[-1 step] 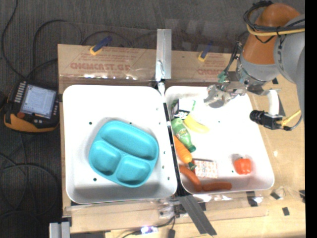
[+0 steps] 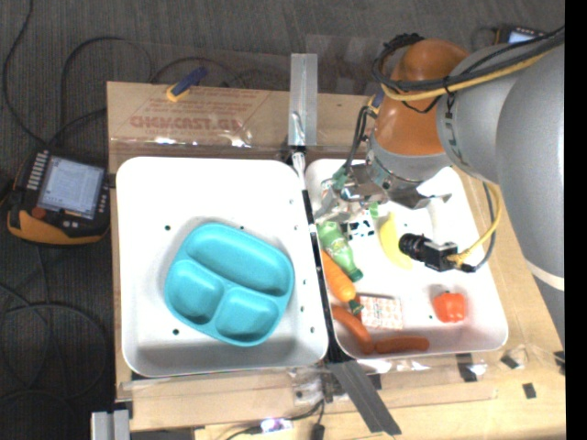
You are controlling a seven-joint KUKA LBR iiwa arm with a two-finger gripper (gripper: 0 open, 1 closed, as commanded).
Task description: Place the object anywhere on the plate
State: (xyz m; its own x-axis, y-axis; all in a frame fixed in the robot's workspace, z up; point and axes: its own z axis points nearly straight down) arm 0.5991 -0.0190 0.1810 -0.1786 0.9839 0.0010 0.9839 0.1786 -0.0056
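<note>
Two shallow white bins, side by side: left bin (image 2: 138, 337) bears the turquoise three-compartment plastic plate (image 2: 229, 282), right bin (image 2: 486, 333) a heap of toy food. Grey arm with orange wrist band (image 2: 417, 108) comes in from the right; its gripper (image 2: 353, 211) is low over the clutter at that bin's left wall, presumably hunting a pick. Grip state: cannot tell. Green toy vegetable (image 2: 337, 246) and orange carrot-shaped piece (image 2: 339, 284) lie just below it, either a likely target. Plate sits well apart, across the divider.
</note>
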